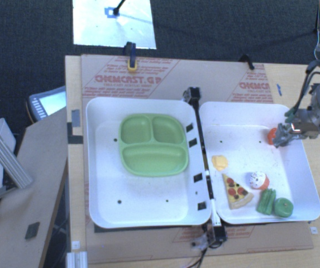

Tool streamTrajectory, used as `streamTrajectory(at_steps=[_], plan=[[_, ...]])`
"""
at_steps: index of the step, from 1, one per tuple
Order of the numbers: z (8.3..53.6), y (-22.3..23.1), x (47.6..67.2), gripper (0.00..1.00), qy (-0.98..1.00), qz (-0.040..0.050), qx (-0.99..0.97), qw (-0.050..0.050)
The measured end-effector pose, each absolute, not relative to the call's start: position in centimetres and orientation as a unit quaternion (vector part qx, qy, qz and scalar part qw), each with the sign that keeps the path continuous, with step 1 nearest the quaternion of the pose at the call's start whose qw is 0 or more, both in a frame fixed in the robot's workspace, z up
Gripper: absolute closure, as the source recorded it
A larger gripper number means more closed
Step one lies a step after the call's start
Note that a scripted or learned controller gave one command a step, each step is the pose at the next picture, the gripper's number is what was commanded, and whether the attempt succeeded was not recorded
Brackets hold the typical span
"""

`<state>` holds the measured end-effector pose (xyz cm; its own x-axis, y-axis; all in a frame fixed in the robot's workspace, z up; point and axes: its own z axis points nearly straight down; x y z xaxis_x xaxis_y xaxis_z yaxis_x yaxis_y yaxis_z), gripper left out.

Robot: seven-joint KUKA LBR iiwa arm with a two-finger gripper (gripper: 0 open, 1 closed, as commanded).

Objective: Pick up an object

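My gripper hangs over the right side of the right bin, coming in from the right edge. A small orange-red object lies right at its left side, touching or nearly touching it; whether it is held is unclear. Lower in the same bin lie a yellow piece, a toy pizza slice, a white-and-red round toy, a green ridged piece and a round green piece.
The left bin holds a green divided plate. Black clips run along the divider between the bins. Cardboard lies under both bins, and a grey arm cable hangs at the right.
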<state>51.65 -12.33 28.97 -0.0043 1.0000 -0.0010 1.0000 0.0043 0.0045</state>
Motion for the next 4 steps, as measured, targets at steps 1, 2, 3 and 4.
streamTrajectory(at_steps=[1,2,3,4], plan=[[28.9,-7.6,53.1,1.00,0.710,0.0014,0.704,0.001],[27.2,-3.3,54.8,1.00,0.710,0.0008,0.704,0.000],[25.3,1.5,56.8,1.00,0.711,0.0008,0.704,0.000],[25.6,6.6,58.7,1.00,0.711,0.0019,0.704,0.000]])
